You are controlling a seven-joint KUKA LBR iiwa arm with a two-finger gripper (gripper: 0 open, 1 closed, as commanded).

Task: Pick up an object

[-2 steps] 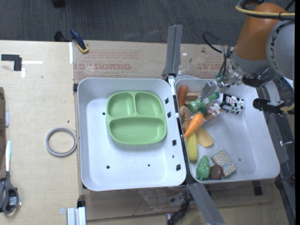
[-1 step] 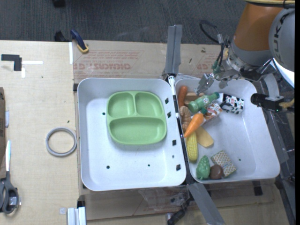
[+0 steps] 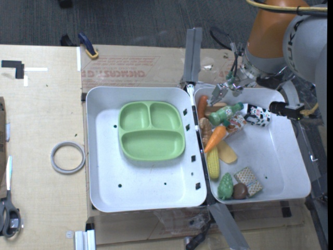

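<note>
Strawberry (image 3: 226,186), corn (image 3: 213,163) and carrot (image 3: 216,137) all lie unpicked in the right bin (image 3: 283,155), with the gripper (image 3: 227,89) hovering spread and empty above its far end.

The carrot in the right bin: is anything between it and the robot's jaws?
Yes. A green bottle lies across the pile just above the carrot, between it and the gripper hovering at the bin's far edge.

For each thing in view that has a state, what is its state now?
Gripper: above the right bin's far-left corner, holding nothing.
Green tray: lying flat in the left bin, nothing in it.
Carrot: lying tilted on other toys.
Corn: lying flat.
Tape ring: flat on the bench.
</note>
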